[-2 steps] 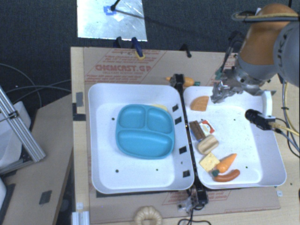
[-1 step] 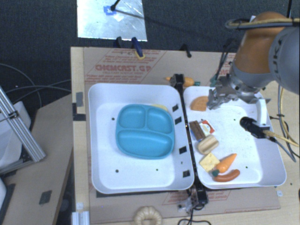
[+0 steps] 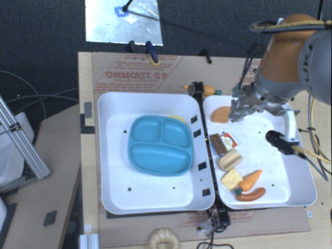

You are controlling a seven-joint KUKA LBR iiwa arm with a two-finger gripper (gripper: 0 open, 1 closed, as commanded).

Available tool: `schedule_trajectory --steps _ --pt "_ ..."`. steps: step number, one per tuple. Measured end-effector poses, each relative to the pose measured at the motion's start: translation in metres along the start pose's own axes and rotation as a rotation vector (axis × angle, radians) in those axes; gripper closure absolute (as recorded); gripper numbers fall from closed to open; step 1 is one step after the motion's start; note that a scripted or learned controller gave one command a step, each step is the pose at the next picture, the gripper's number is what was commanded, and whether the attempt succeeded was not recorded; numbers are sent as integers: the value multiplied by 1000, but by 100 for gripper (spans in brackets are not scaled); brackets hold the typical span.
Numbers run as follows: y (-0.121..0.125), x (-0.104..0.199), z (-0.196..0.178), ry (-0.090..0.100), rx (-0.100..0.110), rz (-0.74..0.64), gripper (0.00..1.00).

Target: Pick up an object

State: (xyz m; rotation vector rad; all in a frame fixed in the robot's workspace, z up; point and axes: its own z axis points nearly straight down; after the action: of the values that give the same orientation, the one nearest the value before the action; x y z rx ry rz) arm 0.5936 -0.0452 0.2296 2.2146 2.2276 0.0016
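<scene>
Arm is coming in from the right and hanging over the far end of the right bin [image 3: 298,188]. Gripper [image 3: 236,111] is sitting low just beside a flat tan cookie-like piece [image 3: 220,114] at the bin's far-left corner; can't tell how wide it's set or whether it's gripping anything, too dark and blurred there. Rest of the pickable stuff is lying nearer in the same bin: brown bar [image 3: 217,144], red-and-white packet [image 3: 227,139], bread roll [image 3: 230,160], yellow cheese cube [image 3: 231,179], carrot [image 3: 250,179], sausage [image 3: 251,193]. Left bin [image 3: 111,191] is carrying a blue divided plate [image 3: 160,144]. My read: it's lining up on the tan piece. To do that well, it's needing to centre over the piece, straddle its short width, and go right down to the bin floor since the thing is thin. Bin wall and divider are close on the left, so clearance is tight; a shallow close is likely skidding off it.
</scene>
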Motion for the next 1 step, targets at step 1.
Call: schedule_trajectory --steps 1 --pt "4 7 16 -1 1 -1 100"
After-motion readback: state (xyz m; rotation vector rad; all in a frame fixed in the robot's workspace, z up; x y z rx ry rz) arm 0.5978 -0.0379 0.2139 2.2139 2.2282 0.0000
